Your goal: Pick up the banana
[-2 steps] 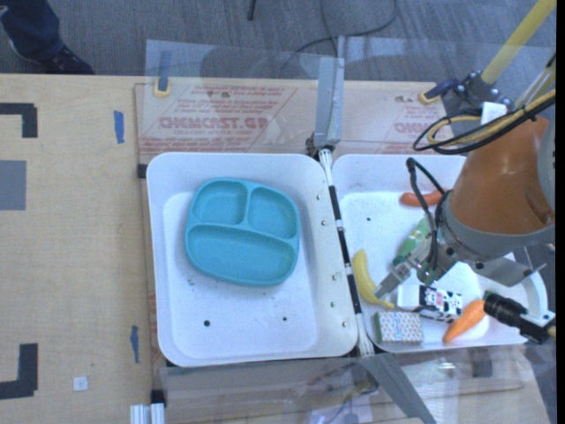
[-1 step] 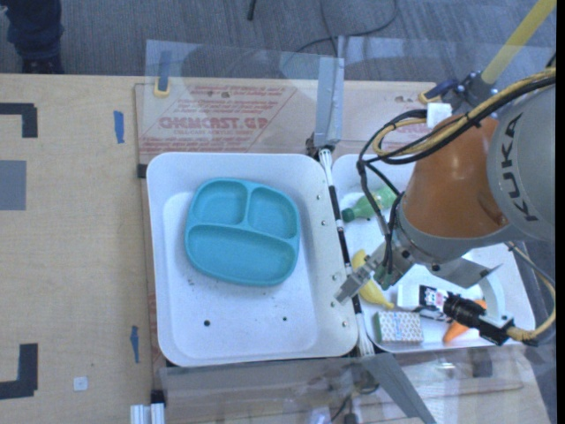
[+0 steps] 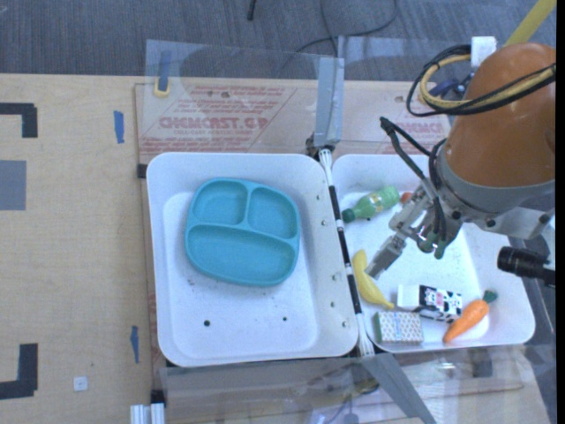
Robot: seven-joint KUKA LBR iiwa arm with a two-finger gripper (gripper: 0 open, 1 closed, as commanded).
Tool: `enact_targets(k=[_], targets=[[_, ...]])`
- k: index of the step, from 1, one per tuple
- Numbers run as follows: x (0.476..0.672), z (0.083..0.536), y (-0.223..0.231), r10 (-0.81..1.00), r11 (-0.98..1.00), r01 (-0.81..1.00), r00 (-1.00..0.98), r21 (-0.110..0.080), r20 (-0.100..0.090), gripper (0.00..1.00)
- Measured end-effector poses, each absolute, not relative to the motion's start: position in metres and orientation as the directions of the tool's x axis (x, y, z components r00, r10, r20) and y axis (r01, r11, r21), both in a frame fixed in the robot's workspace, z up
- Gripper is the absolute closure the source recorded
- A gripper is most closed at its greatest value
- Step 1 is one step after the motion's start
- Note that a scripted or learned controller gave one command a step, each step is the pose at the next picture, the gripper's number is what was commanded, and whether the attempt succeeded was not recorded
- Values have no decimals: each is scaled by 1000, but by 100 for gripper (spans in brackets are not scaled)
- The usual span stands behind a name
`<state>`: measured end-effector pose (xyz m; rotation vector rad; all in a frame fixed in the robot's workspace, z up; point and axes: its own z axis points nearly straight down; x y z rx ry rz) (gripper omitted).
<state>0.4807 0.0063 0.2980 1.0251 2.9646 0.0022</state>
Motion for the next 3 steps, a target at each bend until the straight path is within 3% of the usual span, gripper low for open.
enact_targets(k=[1,2,3], targets=[[480,186,-9,587,809,587,-809,2,-1,0],[564,186,-36,530,848,530,-848,3,-5,0],[514,121,-100,478,878,478,-878,1,-3,0]])
